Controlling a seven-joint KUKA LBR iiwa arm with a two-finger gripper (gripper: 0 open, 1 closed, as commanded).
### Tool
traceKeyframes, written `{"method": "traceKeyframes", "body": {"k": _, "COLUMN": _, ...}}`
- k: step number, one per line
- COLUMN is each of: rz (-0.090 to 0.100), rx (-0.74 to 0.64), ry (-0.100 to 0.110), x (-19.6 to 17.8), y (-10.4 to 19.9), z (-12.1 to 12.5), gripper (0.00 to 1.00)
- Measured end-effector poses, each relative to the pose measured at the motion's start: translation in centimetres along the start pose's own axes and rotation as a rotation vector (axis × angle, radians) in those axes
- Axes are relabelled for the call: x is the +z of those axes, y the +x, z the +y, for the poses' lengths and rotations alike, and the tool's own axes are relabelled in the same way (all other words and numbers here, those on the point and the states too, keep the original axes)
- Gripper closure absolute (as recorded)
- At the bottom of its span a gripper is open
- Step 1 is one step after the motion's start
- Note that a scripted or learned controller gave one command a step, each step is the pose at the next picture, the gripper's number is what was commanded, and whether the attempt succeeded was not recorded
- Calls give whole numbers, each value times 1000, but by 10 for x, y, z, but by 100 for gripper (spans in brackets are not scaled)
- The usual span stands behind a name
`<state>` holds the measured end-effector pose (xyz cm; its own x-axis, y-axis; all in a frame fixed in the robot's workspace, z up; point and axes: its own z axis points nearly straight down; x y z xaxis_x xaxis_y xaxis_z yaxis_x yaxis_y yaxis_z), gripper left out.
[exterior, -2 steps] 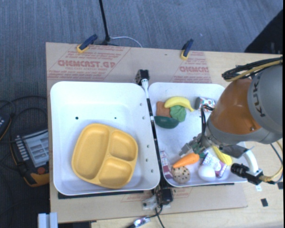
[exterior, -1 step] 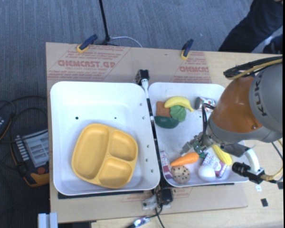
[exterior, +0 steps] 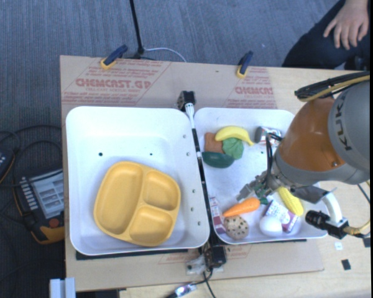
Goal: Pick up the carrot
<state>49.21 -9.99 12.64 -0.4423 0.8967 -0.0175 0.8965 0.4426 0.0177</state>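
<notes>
The orange plastic carrot (exterior: 242, 207) is found low in the right white bin (exterior: 202, 160), just beside the two-finger gripper (exterior: 259, 189), whose state cannot be told; crowding by the speckled round cookie (exterior: 237, 227) risks a mis-grasp.

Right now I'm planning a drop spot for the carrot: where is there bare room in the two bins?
The left bin has bare floor along its far side and in a strip left of the yellow tray. The right bin is crowded: banana, green pieces and the carrot sit close, with the gripper above. Its one bare patch lies between the green pieces and the carrot.
</notes>
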Motion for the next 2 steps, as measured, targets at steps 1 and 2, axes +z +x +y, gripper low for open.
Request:
{"method": "traceKeyframes", "body": {"k": 1, "rz": 14, "rx": -46, "ry": 7, "x": 34, "y": -6, "z": -8, "gripper": 100}}
{"method": "traceKeyframes", "body": {"k": 2, "rz": 10, "rx": -45, "ry": 5, "x": 36, "y": -6, "z": -7, "gripper": 0}}
